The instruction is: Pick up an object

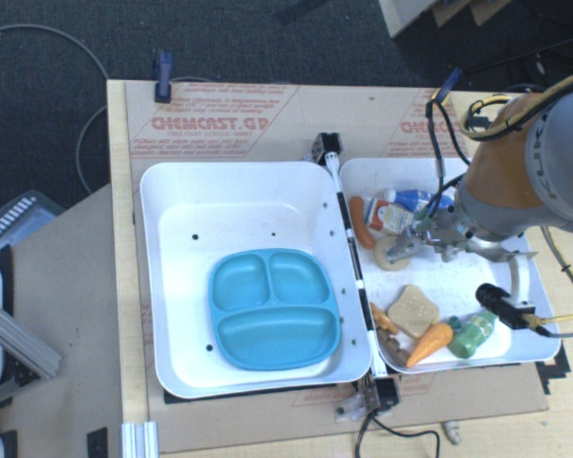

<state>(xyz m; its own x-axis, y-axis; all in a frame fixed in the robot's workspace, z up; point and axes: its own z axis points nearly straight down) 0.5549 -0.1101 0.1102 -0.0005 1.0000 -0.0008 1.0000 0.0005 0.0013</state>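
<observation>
The right bin [530, 346] holds several small things. A red sausage [361, 220] lies by its left wall, with a white, red and blue packet [397, 214] beside it. A slice of bread [413, 310], an orange carrot [430, 343] and a green bottle [472, 336] lie near the front. My gripper [418, 240] reaches in from the right and hangs low over the bin's middle. It is right at a tan round piece [392, 255], just below the packet. Nothing shows between its fingers.
The left bin [172, 256] holds a blue divided plate [272, 308]. A black clamp [327, 145] sits at the back where the two bins meet. The arm's grey and orange body [516, 175] covers the right bin's back right part.
</observation>
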